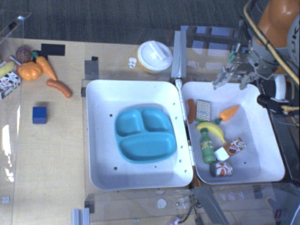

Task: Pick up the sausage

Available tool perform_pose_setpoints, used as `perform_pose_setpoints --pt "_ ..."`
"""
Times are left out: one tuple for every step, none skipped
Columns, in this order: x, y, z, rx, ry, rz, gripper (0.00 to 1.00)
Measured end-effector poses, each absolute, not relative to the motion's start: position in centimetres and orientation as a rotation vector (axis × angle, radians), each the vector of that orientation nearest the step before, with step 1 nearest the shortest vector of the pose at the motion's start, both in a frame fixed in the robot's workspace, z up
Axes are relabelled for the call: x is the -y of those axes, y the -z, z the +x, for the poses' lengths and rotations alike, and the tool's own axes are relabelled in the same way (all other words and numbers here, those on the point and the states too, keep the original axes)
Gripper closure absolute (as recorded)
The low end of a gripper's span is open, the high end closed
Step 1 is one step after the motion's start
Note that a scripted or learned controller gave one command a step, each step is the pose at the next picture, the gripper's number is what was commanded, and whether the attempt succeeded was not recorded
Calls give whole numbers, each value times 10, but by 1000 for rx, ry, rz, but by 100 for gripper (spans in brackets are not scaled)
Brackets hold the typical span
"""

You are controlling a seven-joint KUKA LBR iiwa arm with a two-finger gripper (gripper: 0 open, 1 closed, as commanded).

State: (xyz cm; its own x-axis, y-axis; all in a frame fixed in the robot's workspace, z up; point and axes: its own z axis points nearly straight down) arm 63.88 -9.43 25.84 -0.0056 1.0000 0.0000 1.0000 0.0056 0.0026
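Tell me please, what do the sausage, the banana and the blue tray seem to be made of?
The sausage in the right bin looks like smooth moulded plastic: even red-brown colour, rounded ends. The banana also looks like toy plastic, plain bright yellow with a soft shine. The blue tray in the left bin seems hard matte plastic, one flat colour with moulded compartments. The material is a guess from looks alone.
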Motion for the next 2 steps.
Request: perform_pose_setpoints --pt "95 -102 650 -2397 -2 2030 0" --pt "89 -93 670 -2551 1 1830 0"
